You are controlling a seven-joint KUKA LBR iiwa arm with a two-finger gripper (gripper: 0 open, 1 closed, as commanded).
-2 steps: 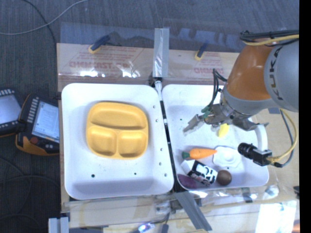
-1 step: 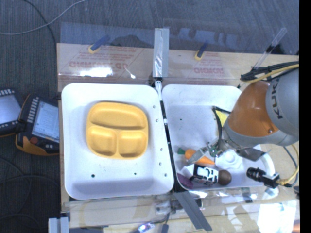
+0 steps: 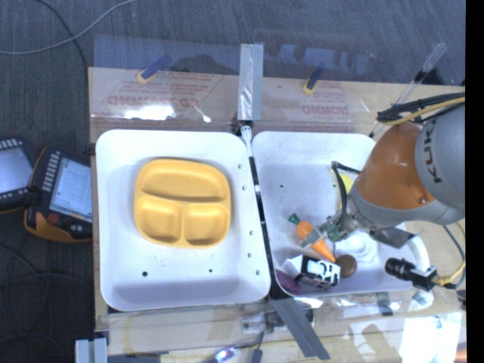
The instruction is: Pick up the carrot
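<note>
The arm [image 3: 408, 176] is hanging over the right bin [image 3: 295, 165]. Its tool [image 3: 333, 229] is hovering beside the carrot [image 3: 314, 240], lining up; its state cannot be told.

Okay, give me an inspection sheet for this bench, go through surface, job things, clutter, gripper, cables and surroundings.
Surface: two white bins side by side, left bin, right bin.
Job's things: carrot, orange with a green top, in the right bin.
Clutter: yellow divided tray in the left bin; black-and-white item, brown ball and white piece near the carrot.
Grippers: gripper low over the right bin beside the carrot; grasp unclear.
Cables: black cables along the arm.
Surroundings: handheld pendant on the carpet at left.
</note>
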